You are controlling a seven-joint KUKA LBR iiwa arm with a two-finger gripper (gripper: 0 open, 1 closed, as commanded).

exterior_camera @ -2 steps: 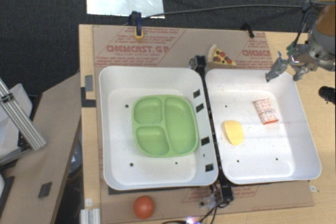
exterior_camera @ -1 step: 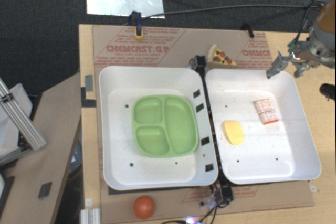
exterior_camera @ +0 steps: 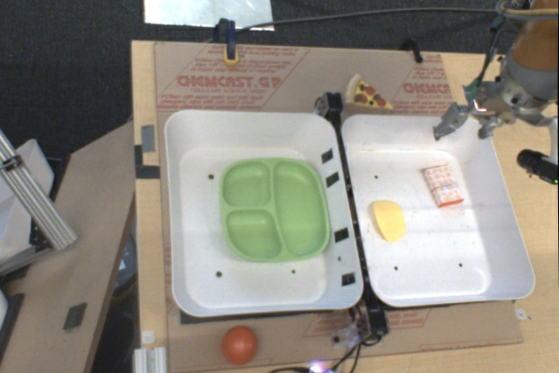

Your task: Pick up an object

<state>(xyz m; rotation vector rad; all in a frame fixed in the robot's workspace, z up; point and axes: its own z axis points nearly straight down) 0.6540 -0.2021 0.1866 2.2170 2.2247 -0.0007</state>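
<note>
Two things lie in the right bin (exterior_camera: 507, 271), either one fair game for me. Nearer sits the yellow piece (exterior_camera: 389, 220), rounded and smooth, by my guess light and perhaps a little slippery; I would take it across its narrow middle. Just beyond it lies the red-and-white packet (exterior_camera: 443, 185), flat, probably soft and crinkly, hard to get under, so I would pinch it across its short sides. The left bin (exterior_camera: 192, 275) carries a green divided tray (exterior_camera: 274, 209). Farthest back, my claw (exterior_camera: 465, 122) hangs over the right bin's far rim, fingers spread apart, clamped on nothing.
</note>
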